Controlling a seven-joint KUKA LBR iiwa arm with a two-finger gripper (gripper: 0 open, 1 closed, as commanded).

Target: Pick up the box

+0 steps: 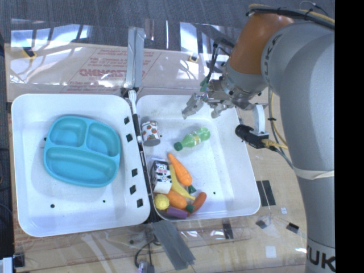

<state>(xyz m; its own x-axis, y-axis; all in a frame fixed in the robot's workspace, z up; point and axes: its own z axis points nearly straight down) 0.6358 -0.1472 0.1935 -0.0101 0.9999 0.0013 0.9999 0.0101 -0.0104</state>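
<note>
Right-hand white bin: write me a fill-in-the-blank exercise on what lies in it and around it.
1. The green plastic bottle lies in the ____ bin.
2. The blue divided tray lies in the ____ bin.
3. The small black-and-white carton box sits right beside an ____ toy carrot.
4. The two-finger gripper hangs above the right white bin, with its fingers ____.

Missing words: right; left; orange; open

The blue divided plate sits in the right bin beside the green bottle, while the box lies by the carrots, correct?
Not quite: the camera view shows the blue divided plate in the left bin, apart from the green bottle. The box does lie by the carrots.
</note>
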